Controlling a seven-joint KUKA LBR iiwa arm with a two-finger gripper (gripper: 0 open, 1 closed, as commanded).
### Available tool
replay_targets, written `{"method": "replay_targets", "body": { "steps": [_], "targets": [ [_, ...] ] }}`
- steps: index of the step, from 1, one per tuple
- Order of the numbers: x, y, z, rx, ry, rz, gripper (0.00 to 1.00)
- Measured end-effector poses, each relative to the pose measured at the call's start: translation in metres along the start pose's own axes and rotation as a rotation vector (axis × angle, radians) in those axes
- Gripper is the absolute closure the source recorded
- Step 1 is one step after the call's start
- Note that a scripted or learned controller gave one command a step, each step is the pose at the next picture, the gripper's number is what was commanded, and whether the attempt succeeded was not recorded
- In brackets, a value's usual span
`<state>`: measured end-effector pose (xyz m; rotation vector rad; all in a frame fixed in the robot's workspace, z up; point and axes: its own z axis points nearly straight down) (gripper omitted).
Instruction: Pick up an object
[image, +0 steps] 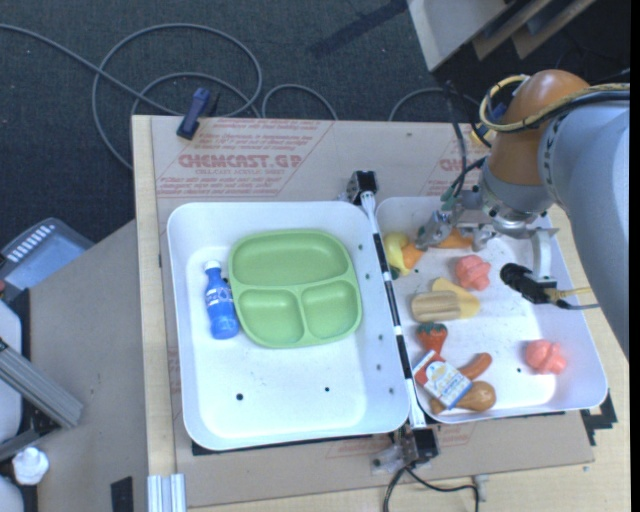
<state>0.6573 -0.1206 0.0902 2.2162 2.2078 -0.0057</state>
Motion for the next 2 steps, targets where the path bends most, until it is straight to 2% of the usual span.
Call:
{"method": "replay_targets", "body": {
  "steps": [1, 2],
  "targets": [
    [-0.023, -0.042, 0.005, 0.008, 0.012, -0.003, 0.00],
    [-0.023, -0.041, -0.006, 0.003, 0.011, -0.004, 1.00]
  ]
}}
